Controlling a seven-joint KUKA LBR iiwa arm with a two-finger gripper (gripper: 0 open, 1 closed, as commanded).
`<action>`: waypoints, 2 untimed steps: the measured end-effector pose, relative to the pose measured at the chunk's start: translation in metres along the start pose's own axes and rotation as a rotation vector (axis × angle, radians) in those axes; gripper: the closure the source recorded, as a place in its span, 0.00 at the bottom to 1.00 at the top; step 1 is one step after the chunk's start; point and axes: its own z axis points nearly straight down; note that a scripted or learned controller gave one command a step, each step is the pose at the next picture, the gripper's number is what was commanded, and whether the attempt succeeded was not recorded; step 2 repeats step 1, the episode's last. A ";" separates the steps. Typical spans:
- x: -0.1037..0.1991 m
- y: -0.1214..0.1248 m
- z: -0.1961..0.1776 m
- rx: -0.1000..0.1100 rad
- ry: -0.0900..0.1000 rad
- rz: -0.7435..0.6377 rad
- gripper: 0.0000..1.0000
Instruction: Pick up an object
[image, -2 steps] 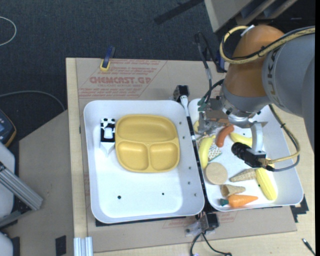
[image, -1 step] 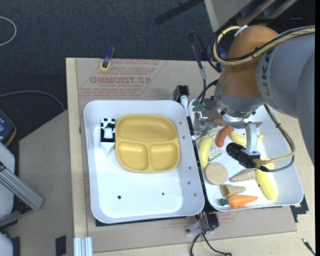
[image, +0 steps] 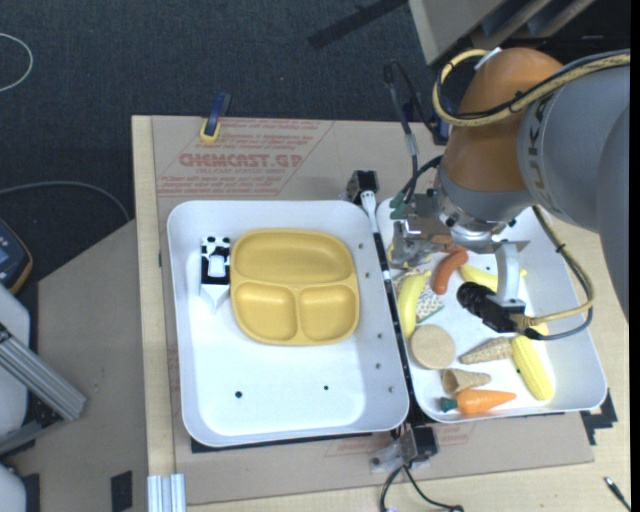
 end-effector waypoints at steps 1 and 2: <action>0.011 -0.008 -0.009 0.001 0.002 -0.003 1.00; 0.011 -0.008 -0.009 0.001 0.002 -0.003 1.00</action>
